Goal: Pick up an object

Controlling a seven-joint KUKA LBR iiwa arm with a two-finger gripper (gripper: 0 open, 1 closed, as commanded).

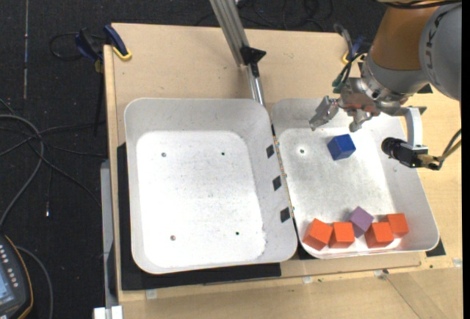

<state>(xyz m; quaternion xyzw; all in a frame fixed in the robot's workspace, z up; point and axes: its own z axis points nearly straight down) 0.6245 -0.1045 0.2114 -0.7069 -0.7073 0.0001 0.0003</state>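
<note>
I see my gripper (339, 117) hanging with jaws spread wide and holding nothing, over the right bin (418, 196), the blue cube (341, 146) lying just below it toward the bin's near edge.

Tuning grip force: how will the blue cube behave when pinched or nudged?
The blue cube looks rigid with flat faces, so it should sit square between fingers. Resting flat on the right bin floor, it would likely slide, not roll. It stands alone below the tool, so nothing should jam it.
</note>
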